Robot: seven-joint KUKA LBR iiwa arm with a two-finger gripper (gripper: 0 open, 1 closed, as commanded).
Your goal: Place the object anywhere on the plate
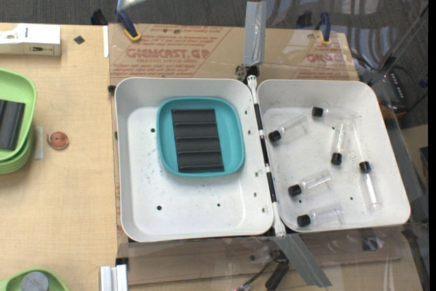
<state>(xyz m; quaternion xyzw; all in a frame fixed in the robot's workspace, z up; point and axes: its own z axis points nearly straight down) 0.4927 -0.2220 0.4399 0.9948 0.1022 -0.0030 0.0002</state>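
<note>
- The bench [68, 201] bore two white bins side by side.
- Left bin [136, 215] held a teal plate [235, 140] — nothing was placed on it yet.
- Vials [310, 182] lay in the right bin [388, 208]; picking remained.

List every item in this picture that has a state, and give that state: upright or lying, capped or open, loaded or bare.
Teal plate: flat in the left bin, carrying a dark ribbed insert.
Left bin: holds the plate.
Right bin: holds scattered tubes.
Clear tubes: six, all lying on their sides, black caps on.
Green tray: at the bench's left edge, holding a dark block.
</note>
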